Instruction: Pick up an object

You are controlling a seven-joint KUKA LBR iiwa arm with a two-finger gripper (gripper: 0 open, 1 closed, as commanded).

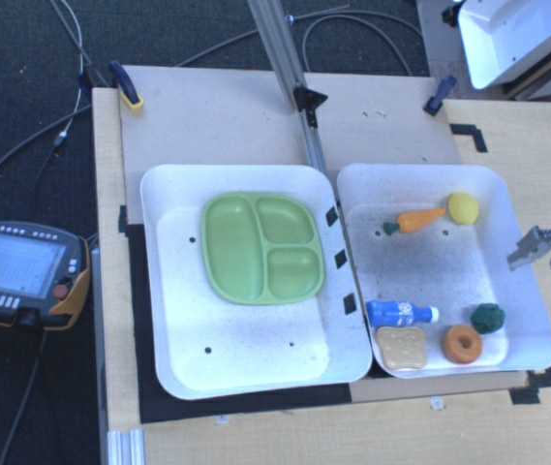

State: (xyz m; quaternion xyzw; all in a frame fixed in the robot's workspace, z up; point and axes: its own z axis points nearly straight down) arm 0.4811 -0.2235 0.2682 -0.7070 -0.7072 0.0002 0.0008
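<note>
Seen from above at a slant: pale wooden surface [217, 114] carrying two shallow white bins side by side.

In the left bin [173, 356], near its middle: a green plate [260, 248] with three compartments, lying flat, nothing visible in the compartments.

In the right bin [527, 327], six small things. Along the far side: a toy carrot [418, 221], orange with a dark green end, lying slanted, and just beside its orange tip a yellow ball [463, 207], perhaps a lemon; touching or only close, cannot tell. Along the near side: a blue bottle [401, 312] with white cap, lying on its side, cap pointing right; some white marks on the blue body, too small to read. Just below the bottle, touching or almost: a tan slice of bread [401, 348]. To the right of the bread: an orange donut [463, 344], flat, with hole in the middle. Above and right of the donut, near it: a dark green lump [488, 318], maybe broccoli.

At the right edge of the view, over the right rim of the right bin: the gripper [538, 247], grey, with a bit of teal behind it. Well apart from all six things, nothing seen between the fingers. Fingers wide or narrow: cannot tell, too small and partly cut by the edge.

Left of the surface, on dark floor: a grey hand controller [23, 274] with a pale screen; writing on the screen not readable. Two blue clamps [125, 85] at the far corners of the surface.
</note>
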